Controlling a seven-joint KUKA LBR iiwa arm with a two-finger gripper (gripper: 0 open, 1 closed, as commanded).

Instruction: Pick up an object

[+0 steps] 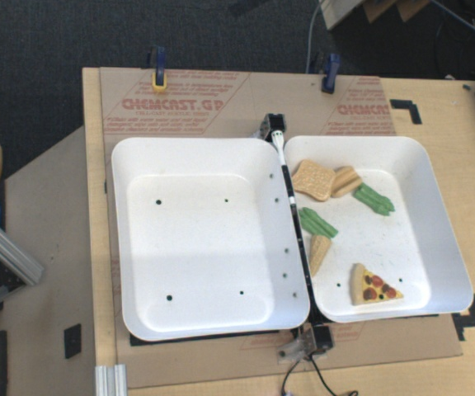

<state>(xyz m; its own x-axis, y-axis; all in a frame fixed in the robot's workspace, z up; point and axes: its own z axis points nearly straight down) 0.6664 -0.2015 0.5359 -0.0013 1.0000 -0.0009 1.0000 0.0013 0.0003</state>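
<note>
Closest to the lens sits a small black clamp (313, 337) with a cable trailing off it, at the near junction of the two bins. Just beyond it, in the right bin (439, 229), the one on the side my arm reaches in from, lies a pizza slice (373, 287): a flat toy wedge, pale crust, red dots.

Further in lie a tan wedge (318, 252), thin and pointed, and a green pod (317, 221), both close to the wall the bins share. A second green pod (373, 198) lies more in the open. A square cracker (312, 179), pitted on top, touches a smaller tan bread piece (345, 181). Any of these would serve as my object. The left bin (138, 221) is smooth white plastic with small dark holes. Both bins rest on a cardboard-covered surface (221, 97).

Whether my pincer stands apart or together, I cannot tell.

Trouble I foresee: everything here looks flat and low, so a descent that stops short would likely close on air. The wedge and the nearer pod hug the bin wall, where one side of my pincer could strike the rim. The cracker and bread touch, so I might nudge both and lift neither. The glossy toy plastic may slip.
</note>
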